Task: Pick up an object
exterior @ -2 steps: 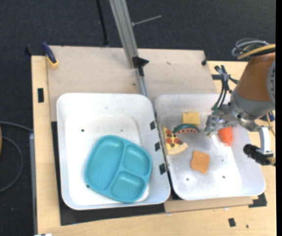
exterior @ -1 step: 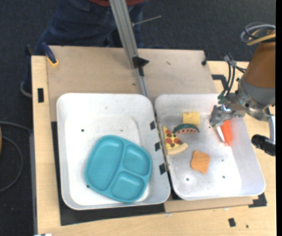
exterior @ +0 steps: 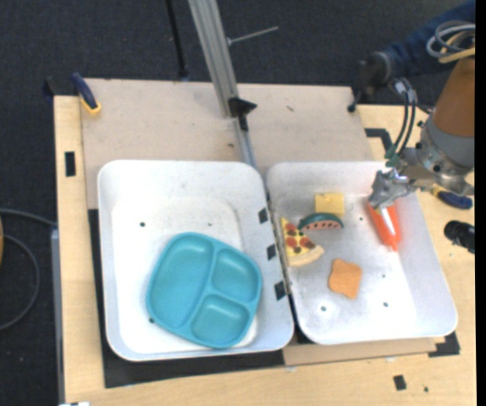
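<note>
Bench (exterior: 167,125): tan board bearing both bins, reaching far out to the view-left of the gripper.
Left bin (exterior: 141,193): white, shallow, well apart from the gripper, across the divide between the bins.
Right bin (exterior: 412,311): white, shallow; the gripper hangs over its upper right part.
Arm (exterior: 455,108): grey with an orange band, coming in from the view's right, directly above and behind the gripper.
Blue tray (exterior: 205,290): three compartments, lying in the left bin, far from the gripper toward lower view-left.
Gripper (exterior: 384,194): pointed down at the top end of the orange carrot; touching or very close, contact not resolvable. Finger state: cannot tell.
Orange carrot (exterior: 387,225): task candidate; lies in the right bin just below the gripper, long axis running toward the bin's near edge.
Pizza slice (exterior: 299,245): to the gripper's view-left and lower, by the bin's left wall.
Orange piece (exterior: 345,278): below the gripper, slightly view-left.
Watermelon slice (exterior: 323,222): view-left of the gripper, touching the pizza slice.
Yellow block (exterior: 329,202): view-left, level with the gripper, just above the watermelon slice.
</note>
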Controlling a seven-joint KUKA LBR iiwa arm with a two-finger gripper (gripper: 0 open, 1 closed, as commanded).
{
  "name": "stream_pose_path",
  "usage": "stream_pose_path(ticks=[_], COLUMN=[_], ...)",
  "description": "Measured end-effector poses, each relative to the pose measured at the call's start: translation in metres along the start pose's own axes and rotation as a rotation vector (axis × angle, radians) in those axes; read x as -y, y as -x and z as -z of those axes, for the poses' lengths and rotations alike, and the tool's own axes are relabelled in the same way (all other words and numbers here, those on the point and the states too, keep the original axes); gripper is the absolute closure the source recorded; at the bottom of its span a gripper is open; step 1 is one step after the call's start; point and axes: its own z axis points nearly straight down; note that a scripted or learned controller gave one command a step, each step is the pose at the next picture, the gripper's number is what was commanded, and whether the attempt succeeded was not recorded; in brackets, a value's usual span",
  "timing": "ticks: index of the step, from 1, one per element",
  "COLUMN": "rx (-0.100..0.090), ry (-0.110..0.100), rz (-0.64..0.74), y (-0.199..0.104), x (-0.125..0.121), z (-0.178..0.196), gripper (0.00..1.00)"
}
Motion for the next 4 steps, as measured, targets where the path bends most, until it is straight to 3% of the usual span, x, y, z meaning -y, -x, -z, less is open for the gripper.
stream_pose_path(ticks=[2, 4], rx=[-0.002, -0.002], ry=[-0.006, -0.003], rz=[0.003, 0.004], y=[-0.102, -0.202], x=[-0.037, -0.064], z=[-0.017, -0.002], gripper=[1.0, 1.0])
